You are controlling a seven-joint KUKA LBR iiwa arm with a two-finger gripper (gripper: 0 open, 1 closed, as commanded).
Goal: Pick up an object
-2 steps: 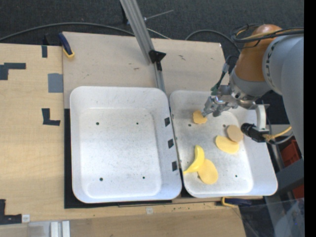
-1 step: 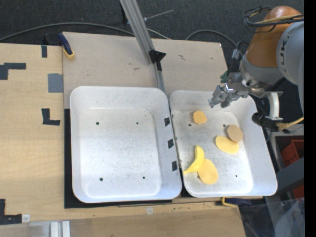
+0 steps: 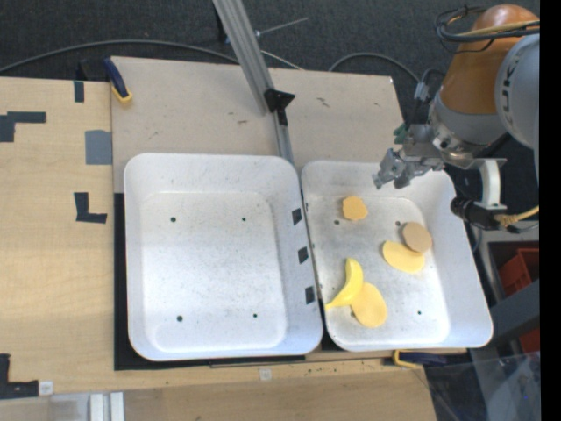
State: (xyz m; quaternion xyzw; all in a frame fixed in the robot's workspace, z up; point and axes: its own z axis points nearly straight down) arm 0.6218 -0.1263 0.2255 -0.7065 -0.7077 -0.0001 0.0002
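Objects in the right bin lay flat and thin, so the gripper, its opening impossible to tell, risked sliding off them.

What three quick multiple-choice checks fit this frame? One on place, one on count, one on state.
1. Which bin holds the objects?
A. the left bin
B. the right bin
C. both bins

2. How many objects lie in that bin?
A. two
B. five
C. eight

3. Where is the gripper relative to the objects?
A. above the bin's far edge, apart from them
B. pressed onto the banana
C. over the left bin

Answers: 1 B, the pieces all lie in the right bin, none in the left bin. 2 B, small yellow disc, tan disc, yellow oval, banana, yellow round piece. 3 A, the gripper is at the far edge, clear of every piece.
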